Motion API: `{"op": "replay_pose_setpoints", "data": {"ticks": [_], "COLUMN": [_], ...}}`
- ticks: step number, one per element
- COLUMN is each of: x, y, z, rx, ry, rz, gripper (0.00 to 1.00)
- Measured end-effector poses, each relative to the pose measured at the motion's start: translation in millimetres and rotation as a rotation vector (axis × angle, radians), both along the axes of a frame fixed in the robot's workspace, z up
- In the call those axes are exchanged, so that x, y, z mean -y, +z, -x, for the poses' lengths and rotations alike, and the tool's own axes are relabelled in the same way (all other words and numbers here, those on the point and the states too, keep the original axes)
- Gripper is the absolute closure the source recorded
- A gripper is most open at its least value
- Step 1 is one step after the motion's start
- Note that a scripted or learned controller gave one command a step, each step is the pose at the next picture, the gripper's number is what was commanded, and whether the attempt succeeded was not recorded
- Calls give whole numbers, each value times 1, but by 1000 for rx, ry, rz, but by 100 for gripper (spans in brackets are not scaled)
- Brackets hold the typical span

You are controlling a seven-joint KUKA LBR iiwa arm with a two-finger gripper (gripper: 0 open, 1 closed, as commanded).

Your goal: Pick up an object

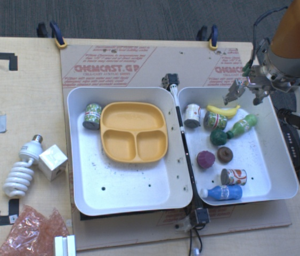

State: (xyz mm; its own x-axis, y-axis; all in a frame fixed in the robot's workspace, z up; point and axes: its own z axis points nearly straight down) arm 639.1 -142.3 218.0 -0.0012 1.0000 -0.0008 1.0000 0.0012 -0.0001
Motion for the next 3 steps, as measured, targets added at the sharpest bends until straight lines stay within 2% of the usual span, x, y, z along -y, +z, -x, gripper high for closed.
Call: {"op": "replay_pose_setpoints", "data": {"ticks": [1,2,3], "x": [-29,-44,-44], "y": [-113,-126,-116], "z": [38,114,113], "rx": [7,0,2], "ry": [-2,-3,-5], "rz": [1,-1,0], "gripper": [0,0,100]}}
